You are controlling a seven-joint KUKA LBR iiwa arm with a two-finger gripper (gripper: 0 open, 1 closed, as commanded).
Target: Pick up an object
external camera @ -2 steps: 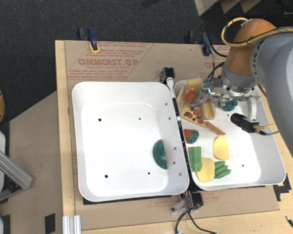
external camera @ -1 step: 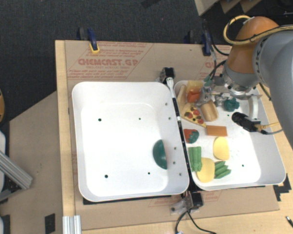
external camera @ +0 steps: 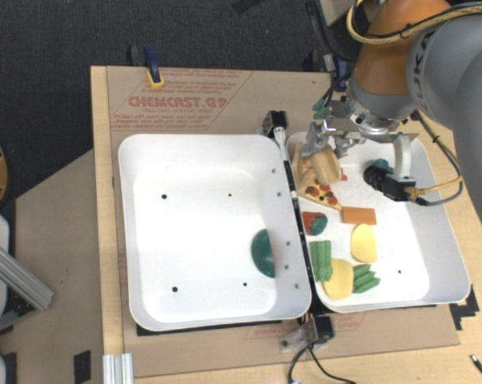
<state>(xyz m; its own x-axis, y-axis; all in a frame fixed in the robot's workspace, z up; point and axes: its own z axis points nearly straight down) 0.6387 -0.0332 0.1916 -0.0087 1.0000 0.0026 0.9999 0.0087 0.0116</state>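
My gripper hangs over the far left corner of the right bin. A tan, bread-like piece sits directly under its tip, touching it and partly covering a pizza-slice toy. Whether the tan piece is gripped is hidden by the gripper body. Further forward in the same bin lie an orange block, a red and green piece, a yellow lemon-like shape, a green pepper, a second yellow piece and a small green piece.
The left bin holds a single dark green rounded object near its right wall. A raised divider separates the two bins. The bench's cardboard base stretches behind them.
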